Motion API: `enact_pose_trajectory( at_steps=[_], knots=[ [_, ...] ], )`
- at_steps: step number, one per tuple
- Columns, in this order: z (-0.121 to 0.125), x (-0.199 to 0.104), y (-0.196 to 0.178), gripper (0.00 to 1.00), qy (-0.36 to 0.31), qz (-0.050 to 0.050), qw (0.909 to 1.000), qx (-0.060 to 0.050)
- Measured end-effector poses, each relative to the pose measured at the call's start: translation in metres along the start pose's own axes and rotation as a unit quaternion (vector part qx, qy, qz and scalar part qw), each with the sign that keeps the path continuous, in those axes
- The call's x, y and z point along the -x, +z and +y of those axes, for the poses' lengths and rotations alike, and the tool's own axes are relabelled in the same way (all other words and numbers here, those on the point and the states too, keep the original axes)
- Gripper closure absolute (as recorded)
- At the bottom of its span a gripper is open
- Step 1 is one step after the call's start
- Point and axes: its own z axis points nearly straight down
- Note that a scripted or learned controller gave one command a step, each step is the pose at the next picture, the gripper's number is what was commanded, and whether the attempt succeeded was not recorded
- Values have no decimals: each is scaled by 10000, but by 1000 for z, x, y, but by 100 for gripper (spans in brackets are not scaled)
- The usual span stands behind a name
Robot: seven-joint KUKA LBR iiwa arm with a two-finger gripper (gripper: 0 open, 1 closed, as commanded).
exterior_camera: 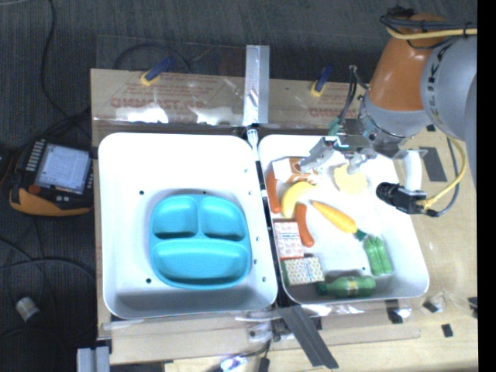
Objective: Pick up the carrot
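The carrot lies slantwise in the middle of the right bin, orange with its green leafy top pointing toward the near right corner. My gripper hangs over the far part of that bin, above and behind the carrot's tip. Its two fingers stand spread apart and open, with nothing between them. The carrot is apart from the gripper.
Around the carrot lie a banana, a red sausage, an orange box, a pale yellow piece, two small packets and a green bottle. A blue divided plate sits in the left bin.
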Motion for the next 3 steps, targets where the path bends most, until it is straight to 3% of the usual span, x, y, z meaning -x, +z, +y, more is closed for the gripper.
enact_pose_trajectory(
  at_steps=[1,2,3],
  knots=[
    [7,-74,4,0,-623,-3,9981,-3],
    [-24,-91,20,0,-15,1,10000,-9],
    [28,-16,34,0,203,-13,9998,-6]
  ],
)
